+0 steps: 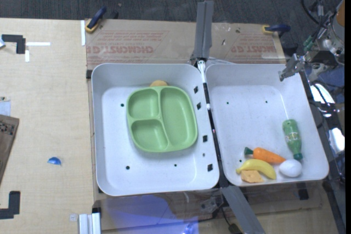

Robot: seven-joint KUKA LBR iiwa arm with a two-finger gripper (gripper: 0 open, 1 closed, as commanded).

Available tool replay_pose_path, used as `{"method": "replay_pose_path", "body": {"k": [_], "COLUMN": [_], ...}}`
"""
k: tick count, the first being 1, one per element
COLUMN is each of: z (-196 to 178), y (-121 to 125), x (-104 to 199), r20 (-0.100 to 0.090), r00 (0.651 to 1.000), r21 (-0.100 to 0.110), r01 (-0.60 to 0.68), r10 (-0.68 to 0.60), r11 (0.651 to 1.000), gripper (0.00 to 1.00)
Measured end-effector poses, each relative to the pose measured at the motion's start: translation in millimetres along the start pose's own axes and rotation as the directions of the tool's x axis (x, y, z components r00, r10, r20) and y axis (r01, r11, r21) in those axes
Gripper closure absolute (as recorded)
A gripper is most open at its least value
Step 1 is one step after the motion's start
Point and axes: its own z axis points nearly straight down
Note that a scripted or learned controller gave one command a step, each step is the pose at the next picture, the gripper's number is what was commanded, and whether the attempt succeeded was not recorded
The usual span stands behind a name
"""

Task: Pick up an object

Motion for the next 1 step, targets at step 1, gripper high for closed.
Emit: {"method": "replay_pose_path", "body": {"k": [1], "z": [105.0], "y": [-30.3], "x": [-8.9], "r20": [0.000], "r00": [0.999], "r21": [0.001], "r01": [-0.050], "r10": [0.050], "r11": [0.999], "gripper": [0.00]}}
